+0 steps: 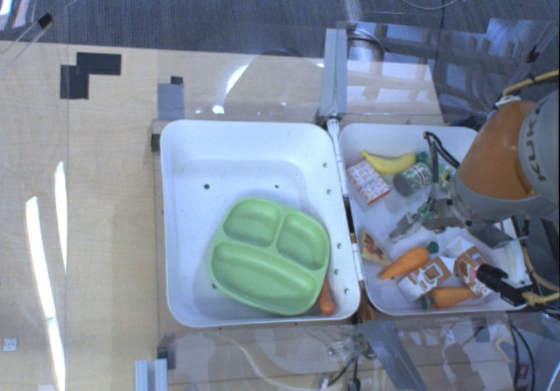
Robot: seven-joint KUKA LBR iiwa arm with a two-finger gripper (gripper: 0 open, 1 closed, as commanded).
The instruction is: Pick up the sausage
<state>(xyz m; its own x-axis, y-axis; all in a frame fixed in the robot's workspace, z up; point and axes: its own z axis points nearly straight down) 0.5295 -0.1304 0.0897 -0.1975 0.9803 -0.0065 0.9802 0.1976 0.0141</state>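
As seen from the fixed overhead camera, two white bins sit side by side on the bench. The left bin point(229, 146) holds a green divided plate point(269, 255), which lies flat toward the near right corner.

The sausage point(325, 299) (a short reddish-orange piece) lies in the left bin. It is touching the plate's right lower edge, between the plate and the bin's right wall, and part of it is hidden by the plate's rim.

The right bin point(386, 216) holds mixed items:
- a banana point(389, 160) near the far wall
- a small can point(413, 178) just beside the banana
- a red and white packet point(367, 182) near the left wall
- a pizza slice point(374, 247)
- a carrot point(404, 263) near the middle
- a printed carton point(428, 276) touching that carrot
- a second carrot point(450, 297) by the near wall

The arm point(507, 162) enters from the right, its orange band over the right bin. The gripper point(413, 223) is over the middle of the right bin, above the first carrot and well apart from the sausage. Whether it is spread or closed cannot be told, and nothing is seen held in it.
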